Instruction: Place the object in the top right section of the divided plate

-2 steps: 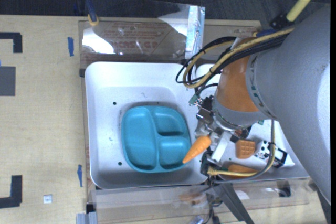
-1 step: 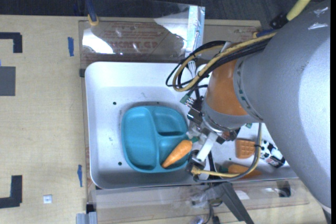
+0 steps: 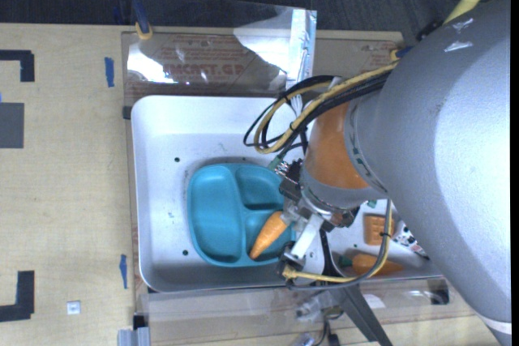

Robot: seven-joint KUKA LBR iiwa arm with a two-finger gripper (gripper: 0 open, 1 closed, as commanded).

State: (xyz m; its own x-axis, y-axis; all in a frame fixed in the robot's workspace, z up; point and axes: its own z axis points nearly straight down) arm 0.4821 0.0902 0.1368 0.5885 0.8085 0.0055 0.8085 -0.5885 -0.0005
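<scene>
Below, tapered orange carrot [image 3: 268, 234] on blue divided plate [image 3: 227, 211]; jaws' state cannot be told

1. A shallow white bin [image 3: 162, 174] sits on the light wooden bench [image 3: 57, 198].
2. A clear plastic sheet [image 3: 219, 53] lies along the bin's far edge.
3. Blue tape strips [image 3: 109, 70] and black corner marks [image 3: 23, 65] lie left of the bin.
</scene>
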